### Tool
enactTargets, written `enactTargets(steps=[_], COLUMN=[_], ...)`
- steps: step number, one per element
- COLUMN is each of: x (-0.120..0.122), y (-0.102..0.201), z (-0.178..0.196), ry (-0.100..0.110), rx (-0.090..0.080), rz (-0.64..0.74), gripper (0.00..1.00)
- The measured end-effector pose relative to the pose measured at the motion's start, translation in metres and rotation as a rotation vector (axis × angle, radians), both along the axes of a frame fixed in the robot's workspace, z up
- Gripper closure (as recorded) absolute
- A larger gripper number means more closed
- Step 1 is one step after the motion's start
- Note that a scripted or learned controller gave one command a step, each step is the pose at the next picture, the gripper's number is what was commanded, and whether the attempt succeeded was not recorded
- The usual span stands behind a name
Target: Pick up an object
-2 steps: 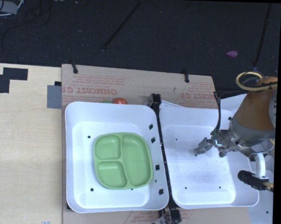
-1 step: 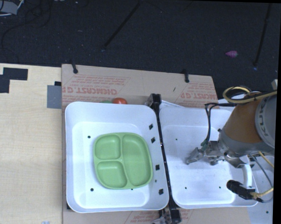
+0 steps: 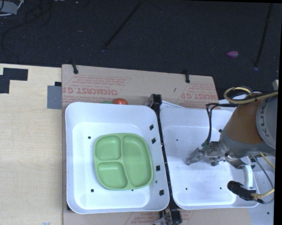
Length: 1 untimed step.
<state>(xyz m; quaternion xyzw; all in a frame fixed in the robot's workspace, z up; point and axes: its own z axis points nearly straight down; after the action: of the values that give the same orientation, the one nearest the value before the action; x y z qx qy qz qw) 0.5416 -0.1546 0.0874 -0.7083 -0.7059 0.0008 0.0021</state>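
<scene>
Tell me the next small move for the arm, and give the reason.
Probably swing the gripper left across the divider toward the green plate. The gripper sits low in the right bin, over bare white floor, while the divided green plate lies flat in the left bin, the one clear thing to pick up.

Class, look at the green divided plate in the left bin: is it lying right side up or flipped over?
Right side up. The green plate lies flat in the left bin, its three hollow compartments facing upward.

Even overhead light, soft throughout. The white bins [image 3: 79, 125] left of the claw [image 3: 195, 157] glare slightly; the far floor [image 3: 135, 30] sits dim and grainy.
</scene>
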Motion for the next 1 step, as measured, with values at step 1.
enactTargets(steps=[1], x=[0.0005], y=[-0.001], z=[0.0111], ry=[-0.001], rx=[0.0], rz=[-0.004], gripper=[1.0])
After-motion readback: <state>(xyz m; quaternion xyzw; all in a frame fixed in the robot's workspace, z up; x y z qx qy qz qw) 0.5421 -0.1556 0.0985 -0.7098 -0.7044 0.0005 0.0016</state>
